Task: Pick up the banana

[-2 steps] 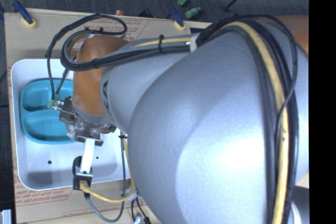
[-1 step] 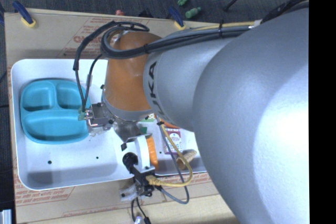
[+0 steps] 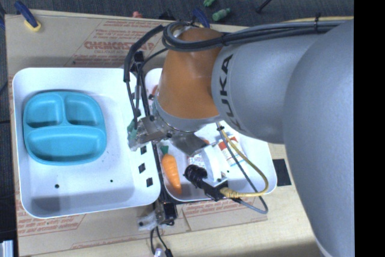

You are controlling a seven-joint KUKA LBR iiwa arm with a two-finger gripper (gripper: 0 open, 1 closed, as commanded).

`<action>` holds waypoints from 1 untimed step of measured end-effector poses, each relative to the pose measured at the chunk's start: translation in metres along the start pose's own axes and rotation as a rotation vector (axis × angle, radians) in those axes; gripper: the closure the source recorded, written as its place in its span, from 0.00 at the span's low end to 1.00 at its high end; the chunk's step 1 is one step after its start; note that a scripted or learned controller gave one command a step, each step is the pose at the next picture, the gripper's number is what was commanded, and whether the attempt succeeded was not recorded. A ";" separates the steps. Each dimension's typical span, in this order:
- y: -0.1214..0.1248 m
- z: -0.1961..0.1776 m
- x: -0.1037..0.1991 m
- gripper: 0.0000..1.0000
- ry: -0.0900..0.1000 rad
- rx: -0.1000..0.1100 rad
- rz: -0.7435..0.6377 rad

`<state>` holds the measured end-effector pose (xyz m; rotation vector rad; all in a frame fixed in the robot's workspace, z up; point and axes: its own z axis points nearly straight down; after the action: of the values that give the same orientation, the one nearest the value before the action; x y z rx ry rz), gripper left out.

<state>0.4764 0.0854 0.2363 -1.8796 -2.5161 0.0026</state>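
From my remote station, the largest item recorded is the grey arm (image 3: 289,87), which enters from the right and covers most of the right bin (image 3: 264,180); its orange band (image 3: 187,78) sits over that bin's far left portion. The cardboard-covered bench (image 3: 78,39) carries both bins side by side. The left bin (image 3: 30,147) is in full sight, and a blue divided tray (image 3: 63,126) lies in its far left half, clear of the walls. Of the right bin I can see just the near strip and right corner. The wrist hardware and gripper (image 3: 147,132) hang over the seam between the two bins, near the left bin's right wall; I cannot tell how the claw is set, as the arm's body masks it. An orange carrot (image 3: 171,170) lies in the right bin's near left corner, just beside the dividing wall. A yellow cable (image 3: 249,174) loops over the near part of that bin. I cannot locate the banana; nothing I can identify as it is discernible around the arm.
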 end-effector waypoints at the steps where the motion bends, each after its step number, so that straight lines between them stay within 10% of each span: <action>1: -0.016 -0.026 -0.057 1.00 -0.001 -0.002 -0.330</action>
<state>0.4770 0.0258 0.2629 -1.4417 -2.7926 0.0010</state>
